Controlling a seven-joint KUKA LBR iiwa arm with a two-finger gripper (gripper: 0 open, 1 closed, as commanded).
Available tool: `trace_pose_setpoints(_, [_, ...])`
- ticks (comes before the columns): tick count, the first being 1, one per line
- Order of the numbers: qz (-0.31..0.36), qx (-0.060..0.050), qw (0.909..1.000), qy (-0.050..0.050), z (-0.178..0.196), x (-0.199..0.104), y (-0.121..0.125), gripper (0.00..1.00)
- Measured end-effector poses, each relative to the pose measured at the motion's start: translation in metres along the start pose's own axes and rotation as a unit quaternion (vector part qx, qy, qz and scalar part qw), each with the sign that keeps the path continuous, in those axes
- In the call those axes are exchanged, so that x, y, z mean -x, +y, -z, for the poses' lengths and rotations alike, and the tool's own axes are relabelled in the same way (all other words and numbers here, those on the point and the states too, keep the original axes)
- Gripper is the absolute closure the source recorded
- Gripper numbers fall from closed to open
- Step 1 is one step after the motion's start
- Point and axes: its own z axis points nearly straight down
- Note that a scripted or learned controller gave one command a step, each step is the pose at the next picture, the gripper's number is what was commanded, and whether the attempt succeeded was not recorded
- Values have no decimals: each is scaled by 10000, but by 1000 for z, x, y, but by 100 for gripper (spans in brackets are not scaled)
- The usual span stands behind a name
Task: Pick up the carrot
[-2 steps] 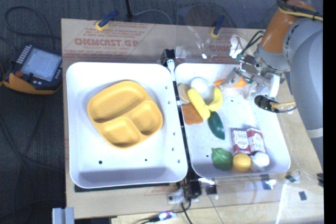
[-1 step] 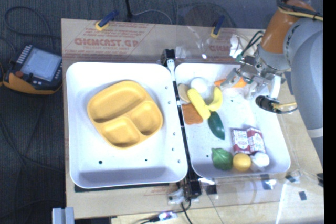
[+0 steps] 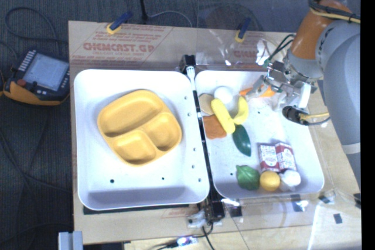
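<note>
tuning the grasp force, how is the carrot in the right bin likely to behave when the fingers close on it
The carrot looks like a smooth plastic toy, so probably stiff and light. Its narrow, tapered shape may let it slide or roll away from the gripper. It lies at the right bin's far edge beside the white egg, so a push could jam it against the wall.

The arm (image 3: 343, 76) is smooth grey with an orange band (image 3: 313, 32) above the wrist; black cables loop beside its metallic gripper (image 3: 282, 82).
</note>
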Motion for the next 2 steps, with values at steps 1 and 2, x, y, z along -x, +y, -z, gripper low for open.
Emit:
trace_pose_setpoints(1, [581,55,9983,-17,0,0,1,0])
trace_pose_setpoints(2, [1169,105,9931,-4,0,1,3,0])
